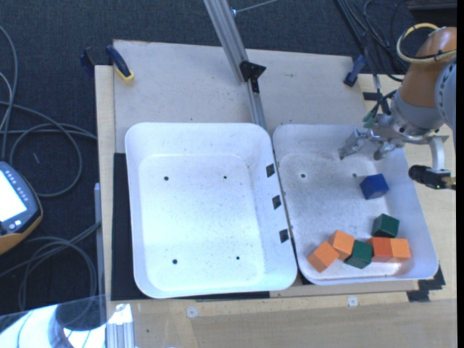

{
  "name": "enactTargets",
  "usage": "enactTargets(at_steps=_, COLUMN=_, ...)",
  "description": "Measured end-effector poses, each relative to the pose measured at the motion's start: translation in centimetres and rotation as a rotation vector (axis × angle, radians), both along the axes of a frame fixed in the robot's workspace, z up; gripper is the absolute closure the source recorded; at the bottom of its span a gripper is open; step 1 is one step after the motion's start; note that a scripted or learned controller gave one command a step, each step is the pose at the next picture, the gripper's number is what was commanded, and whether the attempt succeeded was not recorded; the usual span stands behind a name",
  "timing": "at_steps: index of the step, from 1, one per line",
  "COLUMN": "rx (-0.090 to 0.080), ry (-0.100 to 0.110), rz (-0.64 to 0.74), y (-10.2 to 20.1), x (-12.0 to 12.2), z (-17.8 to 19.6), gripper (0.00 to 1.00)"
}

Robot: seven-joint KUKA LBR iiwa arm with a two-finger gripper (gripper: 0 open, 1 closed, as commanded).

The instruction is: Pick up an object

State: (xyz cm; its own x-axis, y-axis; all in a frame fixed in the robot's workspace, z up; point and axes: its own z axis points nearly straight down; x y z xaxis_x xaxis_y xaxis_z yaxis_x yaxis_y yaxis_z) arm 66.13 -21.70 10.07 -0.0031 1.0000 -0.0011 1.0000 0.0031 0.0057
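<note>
The right bin (319,158) holds several small blocks. A blue cube (374,186) lies alone near its middle right. Closer to the front corner sit a dark green block (386,225), another green block (359,255) and several orange blocks (341,242), bunched together. My gripper (365,149) hangs over the back of the right bin, up and slightly left of the blue cube and apart from it. Its fingers (349,148) are spread open, and nothing sits between them.
The left bin (145,143) lies beside the right one, with a row of black clips (276,201) on the shared rim. A slanted metal bar (232,42) crosses the bench behind the bins. The arm's grey and orange wrist (424,78) stands over the right edge.
</note>
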Motion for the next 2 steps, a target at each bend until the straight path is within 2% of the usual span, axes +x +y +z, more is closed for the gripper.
enactTargets(at_steps=1, rx=0.001, ry=0.007, rz=-0.003, y=-0.1, x=-1.3, z=0.0, gripper=0.00)
enactTargets(at_steps=2, rx=0.004, ry=0.010, rz=-0.002, y=3.2, x=-4.3, z=-0.1, gripper=0.00)
